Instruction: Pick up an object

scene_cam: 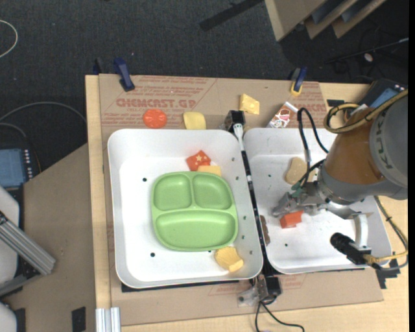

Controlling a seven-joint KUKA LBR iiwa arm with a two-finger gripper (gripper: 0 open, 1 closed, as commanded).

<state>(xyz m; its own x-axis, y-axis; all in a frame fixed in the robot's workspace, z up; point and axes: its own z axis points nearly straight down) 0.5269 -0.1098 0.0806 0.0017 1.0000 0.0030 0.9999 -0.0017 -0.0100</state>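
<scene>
Claw is seen low over the right bin, toward the bin's 9 o'clock side. It is carried by the grey arm, which enters from 3 o'clock. Whether it is released or clenched cannot be told at this angle.

An orange-red block is noted on the bin floor just at the claw's 6 o'clock; contact cannot be judged. A tan lump lies apart at the claw's 12 o'clock.

In the left bin a green divided plate is set at centre. A red piece and a pale yellow piece are at its 12 o'clock edge, and a yellow chunk is at its 5 o'clock.

Both bins are borne side by side on a brown tabletop printed with red lettering. Along its 12 o'clock strip are logged an orange disc, a yellow block, a yellow wedge and a small red-and-white packet. Two blue clamps are fixed at the far edge.

Dark carpet is seen around the tabletop. An aluminium rail is noted at 8 o'clock and cardboard boxes at 1 o'clock.
</scene>
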